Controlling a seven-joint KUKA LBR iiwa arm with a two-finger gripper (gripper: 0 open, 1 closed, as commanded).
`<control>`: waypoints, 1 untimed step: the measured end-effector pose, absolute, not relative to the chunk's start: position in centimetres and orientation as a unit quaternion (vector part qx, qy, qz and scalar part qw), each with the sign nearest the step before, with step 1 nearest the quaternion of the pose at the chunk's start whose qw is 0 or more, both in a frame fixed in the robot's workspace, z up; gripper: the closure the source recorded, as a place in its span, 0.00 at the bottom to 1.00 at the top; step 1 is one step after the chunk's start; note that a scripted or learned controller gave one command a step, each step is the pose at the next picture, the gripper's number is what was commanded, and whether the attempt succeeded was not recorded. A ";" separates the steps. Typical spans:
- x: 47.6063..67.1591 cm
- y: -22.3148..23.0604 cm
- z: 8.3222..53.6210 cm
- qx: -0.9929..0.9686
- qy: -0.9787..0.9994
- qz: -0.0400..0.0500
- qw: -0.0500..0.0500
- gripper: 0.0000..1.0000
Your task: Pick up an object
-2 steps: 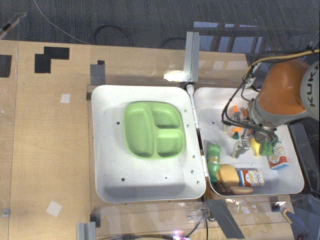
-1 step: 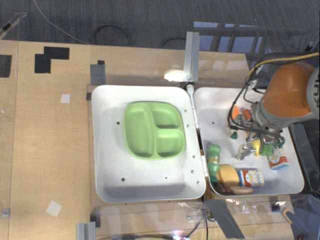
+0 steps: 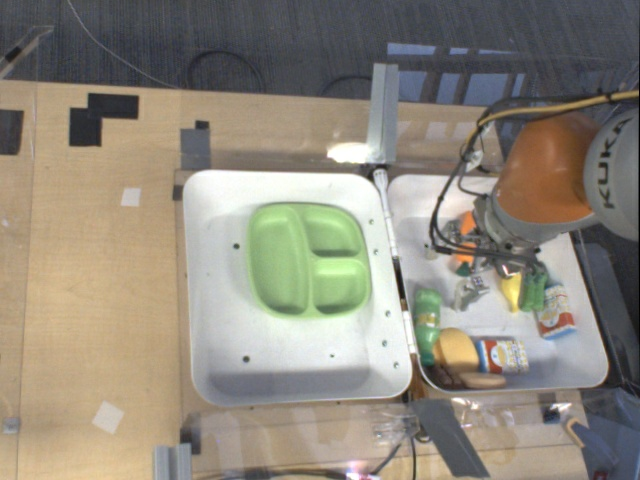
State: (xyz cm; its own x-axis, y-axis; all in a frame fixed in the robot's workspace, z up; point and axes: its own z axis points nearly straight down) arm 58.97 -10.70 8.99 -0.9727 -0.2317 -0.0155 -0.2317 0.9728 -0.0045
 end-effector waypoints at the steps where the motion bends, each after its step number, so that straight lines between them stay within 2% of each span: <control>1: 57.3 -10.2 9.0 -0.084 0.996 -0.002 0.009 0.00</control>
